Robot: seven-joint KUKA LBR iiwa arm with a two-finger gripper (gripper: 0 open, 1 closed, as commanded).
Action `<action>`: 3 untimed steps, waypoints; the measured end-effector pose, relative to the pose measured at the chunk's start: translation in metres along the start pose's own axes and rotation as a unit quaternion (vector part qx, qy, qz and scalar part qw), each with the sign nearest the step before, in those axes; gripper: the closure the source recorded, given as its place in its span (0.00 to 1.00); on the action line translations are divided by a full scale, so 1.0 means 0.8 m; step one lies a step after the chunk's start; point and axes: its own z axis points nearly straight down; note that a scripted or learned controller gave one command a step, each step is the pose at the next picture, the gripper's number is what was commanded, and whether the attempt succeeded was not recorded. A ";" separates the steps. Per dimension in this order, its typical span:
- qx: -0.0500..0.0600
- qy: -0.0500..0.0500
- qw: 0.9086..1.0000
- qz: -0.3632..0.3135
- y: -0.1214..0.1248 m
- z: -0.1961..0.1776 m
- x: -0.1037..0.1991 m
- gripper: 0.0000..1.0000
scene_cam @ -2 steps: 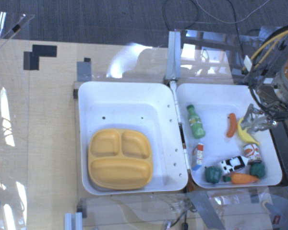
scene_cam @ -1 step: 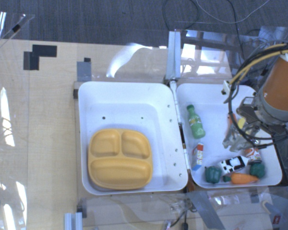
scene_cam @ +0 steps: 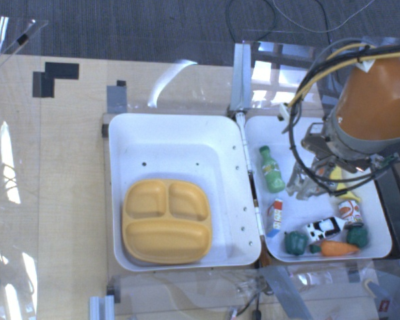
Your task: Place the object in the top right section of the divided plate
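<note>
Yellow divided plate (scene_cam: 166,221) in left bin (scene_cam: 130,139), gripper (scene_cam: 305,185) low over right bin (scene_cam: 384,245) beside green bottle (scene_cam: 271,169), claw state indeterminate, toys along near edge.

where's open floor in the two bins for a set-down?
Left bin: bare floor above the yellow divided plate and right of it. Right bin: bare strip above the green bottle. Crowded near the cow toy, carrot and gripper.

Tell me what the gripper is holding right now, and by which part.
Cannot be told: the gripper hangs over the right bin, and no object shows in it.
</note>
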 end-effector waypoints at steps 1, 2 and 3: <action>-0.001 0.001 1.000 0.027 -0.030 0.032 0.028 1.00; -0.001 0.000 1.000 0.021 0.026 0.012 -0.039 1.00; -0.001 0.000 0.996 0.085 -0.053 0.056 -0.071 1.00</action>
